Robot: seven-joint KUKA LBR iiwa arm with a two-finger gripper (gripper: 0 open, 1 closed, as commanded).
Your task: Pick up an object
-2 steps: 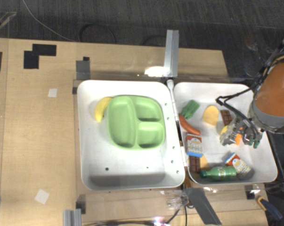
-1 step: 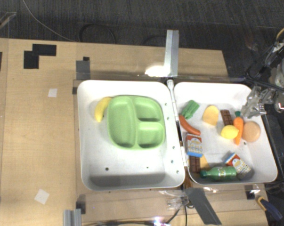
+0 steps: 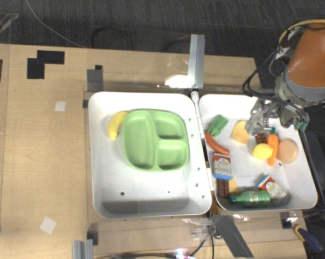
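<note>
My gripper (image 3: 259, 126) hangs over the upper middle of the right bin (image 3: 312, 194), under the orange-banded wrist (image 3: 312, 58). Its metal fingers (image 3: 254, 124) stand open with nothing between them. Just left of them lies a pale yellow cheese wedge (image 3: 239, 132). Right below are a yellow lemon (image 3: 262, 151) and an orange carrot (image 3: 272, 147), with a tan egg-shaped piece (image 3: 288, 150) beside them. Further left lie a green pepper (image 3: 217, 125) and a red sausage (image 3: 216, 144).
The right bin's front holds a blue snack pack (image 3: 222, 167), a brown chocolate bar (image 3: 222, 187), a green bottle (image 3: 251, 199) and a small carton (image 3: 272, 186). In the left bin (image 3: 105, 193) are a green divided plate (image 3: 153, 139) and a banana (image 3: 116, 124).
</note>
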